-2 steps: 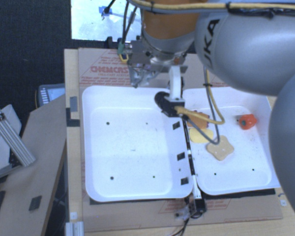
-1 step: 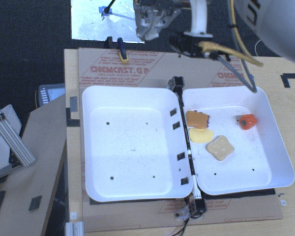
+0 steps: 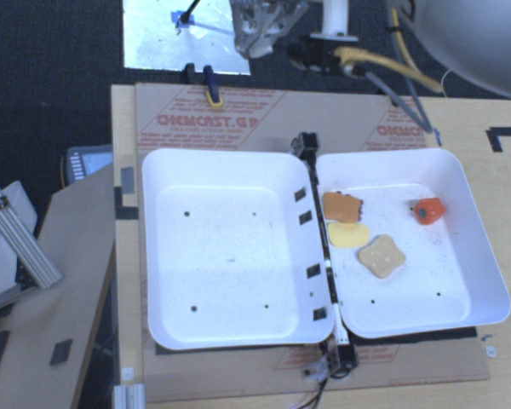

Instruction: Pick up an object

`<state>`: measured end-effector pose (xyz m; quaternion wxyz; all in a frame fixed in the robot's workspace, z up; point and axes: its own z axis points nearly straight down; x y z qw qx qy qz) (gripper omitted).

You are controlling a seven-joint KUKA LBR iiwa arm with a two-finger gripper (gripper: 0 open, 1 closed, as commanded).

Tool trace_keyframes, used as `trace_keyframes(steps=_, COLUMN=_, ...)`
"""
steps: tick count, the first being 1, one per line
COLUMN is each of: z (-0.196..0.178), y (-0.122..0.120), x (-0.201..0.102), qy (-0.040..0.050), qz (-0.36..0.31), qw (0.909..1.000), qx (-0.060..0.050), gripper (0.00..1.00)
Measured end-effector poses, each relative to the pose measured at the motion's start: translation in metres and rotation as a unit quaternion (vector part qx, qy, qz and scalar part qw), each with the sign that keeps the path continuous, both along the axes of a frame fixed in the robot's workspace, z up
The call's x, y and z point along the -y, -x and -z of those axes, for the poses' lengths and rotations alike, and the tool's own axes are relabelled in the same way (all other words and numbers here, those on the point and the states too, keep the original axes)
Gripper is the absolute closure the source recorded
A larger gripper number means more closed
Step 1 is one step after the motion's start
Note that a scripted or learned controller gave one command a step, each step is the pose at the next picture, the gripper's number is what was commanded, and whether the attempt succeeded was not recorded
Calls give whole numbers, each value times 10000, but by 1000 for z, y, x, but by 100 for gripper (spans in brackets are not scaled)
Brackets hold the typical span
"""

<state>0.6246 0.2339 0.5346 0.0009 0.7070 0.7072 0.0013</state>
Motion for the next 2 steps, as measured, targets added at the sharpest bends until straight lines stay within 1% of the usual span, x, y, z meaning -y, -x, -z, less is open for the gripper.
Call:
trace_keyframes(steps=1, z=0, y=-29, x=0, qy=1, qz=2, qw=10000, qx=0, gripper=100)
trace_keyframes(steps=2, z=0, y=-44, x=0, qy=0, qz=0, qw=10000, qx=-1, gripper=100)
